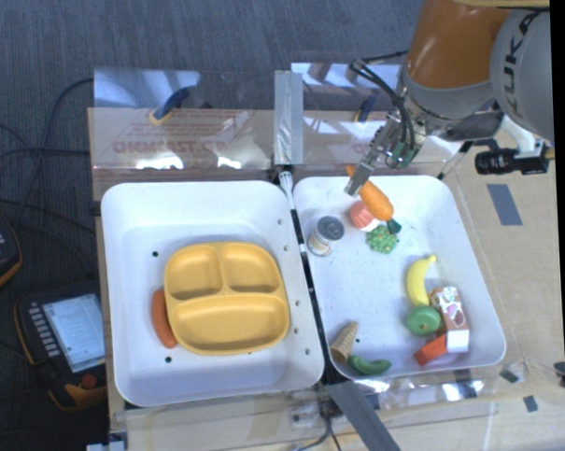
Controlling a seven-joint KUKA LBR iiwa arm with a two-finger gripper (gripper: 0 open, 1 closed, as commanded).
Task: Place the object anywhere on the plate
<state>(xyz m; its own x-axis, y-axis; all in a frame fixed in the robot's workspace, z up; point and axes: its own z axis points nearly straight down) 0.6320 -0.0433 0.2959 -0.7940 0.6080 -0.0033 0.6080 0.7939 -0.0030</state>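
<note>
Two white bins [126,273]; one yellow plate [228,297]; one banana [418,279]; one carrot [376,200] under my pincer [384,157].

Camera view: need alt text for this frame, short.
Seen from above, the arm's gripper hangs over the right bin at an orange carrot toy, above a scatter of toy food including a banana and broccoli. The left bin holds a yellow divided plate with a red sausage toy beside it.

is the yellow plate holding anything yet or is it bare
Bare: the yellow plate shows three empty compartments. The orange sausage lies beside its left edge.
</note>
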